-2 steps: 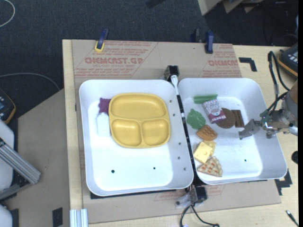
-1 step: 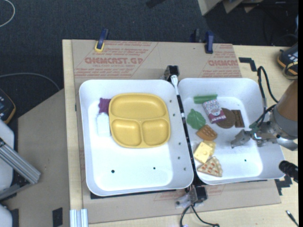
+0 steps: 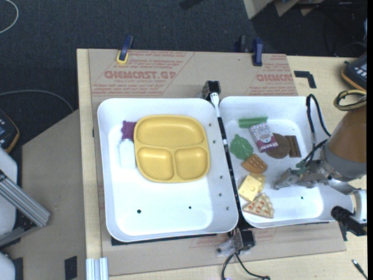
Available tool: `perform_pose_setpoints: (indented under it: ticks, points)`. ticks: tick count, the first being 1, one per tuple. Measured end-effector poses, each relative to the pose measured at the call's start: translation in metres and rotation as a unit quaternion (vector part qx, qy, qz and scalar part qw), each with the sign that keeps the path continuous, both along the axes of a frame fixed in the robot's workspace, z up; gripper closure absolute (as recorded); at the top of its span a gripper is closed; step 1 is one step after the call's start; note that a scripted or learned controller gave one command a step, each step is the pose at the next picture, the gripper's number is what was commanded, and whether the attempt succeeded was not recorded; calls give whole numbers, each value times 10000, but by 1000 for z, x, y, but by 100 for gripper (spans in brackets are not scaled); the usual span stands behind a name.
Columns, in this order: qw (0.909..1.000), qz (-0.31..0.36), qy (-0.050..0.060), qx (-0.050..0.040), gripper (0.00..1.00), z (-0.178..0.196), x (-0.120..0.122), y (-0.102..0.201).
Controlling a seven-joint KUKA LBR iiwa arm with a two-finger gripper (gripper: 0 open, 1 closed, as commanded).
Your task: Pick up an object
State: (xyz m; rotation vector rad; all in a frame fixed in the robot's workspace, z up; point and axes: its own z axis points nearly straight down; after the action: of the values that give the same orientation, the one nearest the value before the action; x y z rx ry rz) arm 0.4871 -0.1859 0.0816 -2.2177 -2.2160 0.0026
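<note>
Gripper [image 3: 284, 181] at the frame's right, low in your right bin [image 3: 303, 210] beside cheese [image 3: 251, 187]; finger spread unreadable

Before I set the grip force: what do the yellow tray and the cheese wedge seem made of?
The yellow tray looks like molded plastic: one even color, rounded compartments, soft sheen. The cheese wedge looks like toy food, probably plastic or rubber, with a pale matte face; the view cannot settle which.

Yellow tray [image 3: 172, 147] crowds left bin [image 3: 111, 174]; its front floor lies open
</note>
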Motion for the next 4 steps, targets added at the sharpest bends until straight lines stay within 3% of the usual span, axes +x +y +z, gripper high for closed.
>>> perform_pose_setpoints:
  ticks: [1,2,4]
  points:
    - [10000,-7,-34,-18,100,13,1,-1]
    - [10000,5,-68,-37,100,77,1,-4]
    - [10000,11,-58,-34,100,145,2,-3]
